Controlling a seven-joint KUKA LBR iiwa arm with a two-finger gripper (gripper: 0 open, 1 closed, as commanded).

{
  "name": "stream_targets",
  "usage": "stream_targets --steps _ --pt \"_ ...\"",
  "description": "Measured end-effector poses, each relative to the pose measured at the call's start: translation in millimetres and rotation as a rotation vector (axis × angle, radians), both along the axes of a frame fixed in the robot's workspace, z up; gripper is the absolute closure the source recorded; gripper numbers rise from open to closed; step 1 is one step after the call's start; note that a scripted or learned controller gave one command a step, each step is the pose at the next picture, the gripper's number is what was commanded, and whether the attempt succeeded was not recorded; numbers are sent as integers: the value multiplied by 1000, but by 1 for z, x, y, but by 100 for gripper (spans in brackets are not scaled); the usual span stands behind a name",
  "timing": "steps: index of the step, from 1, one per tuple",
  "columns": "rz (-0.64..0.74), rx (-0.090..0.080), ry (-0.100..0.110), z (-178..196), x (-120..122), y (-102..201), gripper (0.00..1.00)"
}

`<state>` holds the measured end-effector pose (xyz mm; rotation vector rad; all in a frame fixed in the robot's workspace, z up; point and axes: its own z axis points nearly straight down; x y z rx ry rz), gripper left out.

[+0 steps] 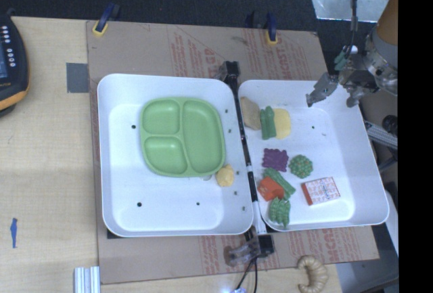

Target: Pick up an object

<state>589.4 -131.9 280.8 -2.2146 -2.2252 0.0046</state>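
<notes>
Claw first: it hangs over the upper right corner of the right-hand shallow white bin, its two dark fingers spread apart with nothing between them, one tip over the bin's upper rim, the other out past its right edge. The grey arm comes in from the right above it.

Well apart from the claw, the small toys crowd the left half of that bin. Along the top sit a beige rounded piece, a dark green ridged piece and a pale yellow piece, touching one another. Below them lie a purple bumpy piece and a round green knobbly piece. Lower still are a red chunk, a long green pod lying across it, a green leafy piece, and a small red-and-white printed box to their right.

Across the divide, the left white bin carries a light green plastic plate with three compartments, and a small yellow lump touches the plate's lower right corner.

Both bins rest on a brown cardboard sheet on the wooden worktop.
</notes>
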Motion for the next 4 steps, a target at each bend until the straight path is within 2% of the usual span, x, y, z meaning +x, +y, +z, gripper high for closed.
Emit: stream_targets --steps 1,2,3,4 --pt "1 3 11 -197 -35 23 0" --pt "0 1 4 -189 -64 3 0" --pt "3 0 -3 -189 -28 20 0" --pt "1 -1 -2 -177 -29 17 100"
